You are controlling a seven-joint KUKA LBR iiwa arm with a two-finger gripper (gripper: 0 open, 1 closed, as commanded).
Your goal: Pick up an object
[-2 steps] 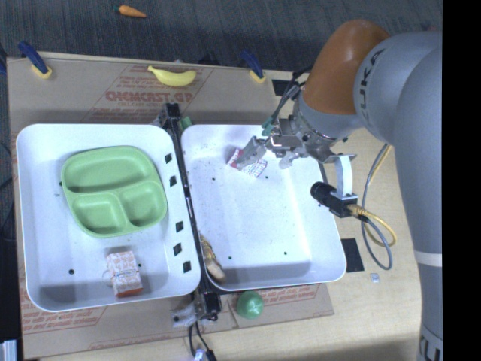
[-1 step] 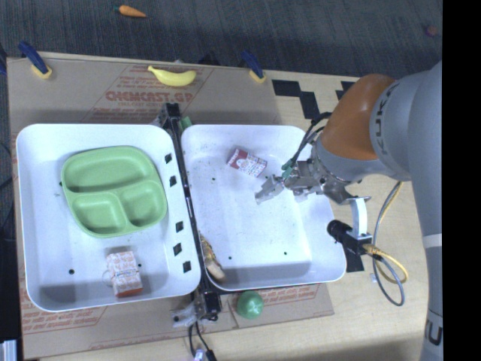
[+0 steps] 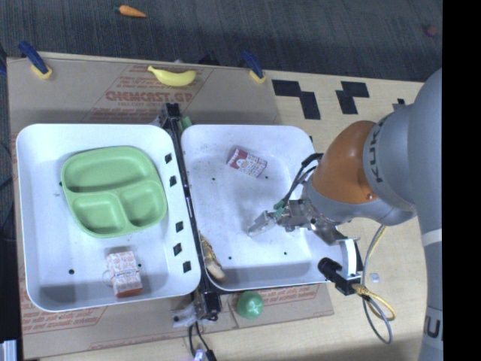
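My gripper (image 3: 259, 223) reaches into the right bin (image 3: 297, 138) from the right, low over its floor near the middle. Its fingertips look slightly apart with nothing visible between them. A small red and white carton (image 3: 247, 162) lies flat in the right bin's far part, well apart from the gripper. In the left bin (image 3: 34, 201) sits a green divided tray (image 3: 114, 190), and a second red and white carton (image 3: 122, 272) lies near that bin's front edge. A small tan object (image 3: 212, 264) rests at the right bin's front left corner.
A yellow banana (image 3: 173, 74) lies on the cardboard behind the bins. A green ball (image 3: 249, 304) sits on the bench in front of the right bin. Blue clamps (image 3: 253, 65) hold the cardboard's far edge. An orange carrot-like item (image 3: 132, 10) lies on the dark floor.
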